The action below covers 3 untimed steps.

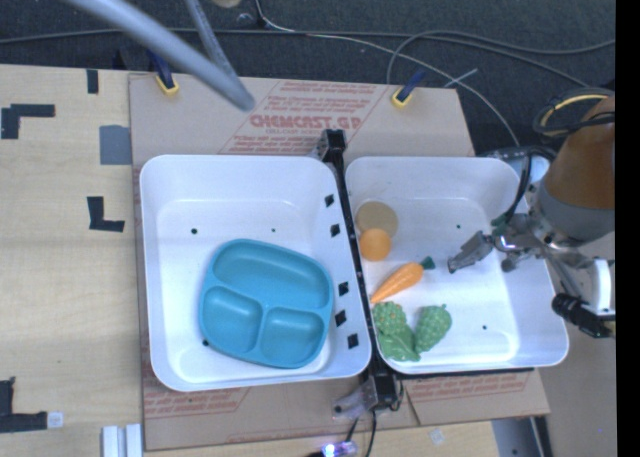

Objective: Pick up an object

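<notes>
The claw [480, 250] hangs in the right bin [500, 345]. I cannot tell its state. The carrot [396, 282] lies just left, pointing slantwise toward it.

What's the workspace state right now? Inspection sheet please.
Surface: two white bins side by side on cardboard; left bin, right bin.
Job's things: in the right bin, orange carrot, two green toys near the front wall, a small orange ball against a tan round piece.
Clutter: blue divided plate in the left bin.
Gripper: gripper over the right bin, right of the carrot; nothing seen between its fingers.
Cables: thin cables run behind the bins.
Surroundings: yellow clamps at the cardboard's back edge, dark floor beyond.
</notes>
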Each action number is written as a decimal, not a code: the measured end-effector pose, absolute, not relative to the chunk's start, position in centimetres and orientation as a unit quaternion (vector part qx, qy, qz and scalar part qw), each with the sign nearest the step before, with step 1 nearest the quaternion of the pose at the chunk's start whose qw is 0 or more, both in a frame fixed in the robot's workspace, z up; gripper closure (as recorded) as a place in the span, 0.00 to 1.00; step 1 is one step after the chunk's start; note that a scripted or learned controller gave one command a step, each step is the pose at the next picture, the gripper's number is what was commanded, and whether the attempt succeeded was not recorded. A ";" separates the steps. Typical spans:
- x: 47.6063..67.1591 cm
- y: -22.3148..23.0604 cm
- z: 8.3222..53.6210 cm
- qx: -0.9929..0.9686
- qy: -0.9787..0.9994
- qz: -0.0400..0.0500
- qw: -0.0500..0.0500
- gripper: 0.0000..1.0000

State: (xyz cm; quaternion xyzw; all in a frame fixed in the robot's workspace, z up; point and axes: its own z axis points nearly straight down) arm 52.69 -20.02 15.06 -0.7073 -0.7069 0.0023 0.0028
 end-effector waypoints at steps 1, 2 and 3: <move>52.2 -19.6 10.6 -0.707 -0.707 0.002 0.003 0.00; 52.2 -19.6 8.5 -0.707 -0.708 0.001 -0.001 0.00; 52.3 -19.7 9.6 -0.707 -0.707 0.000 -0.003 1.00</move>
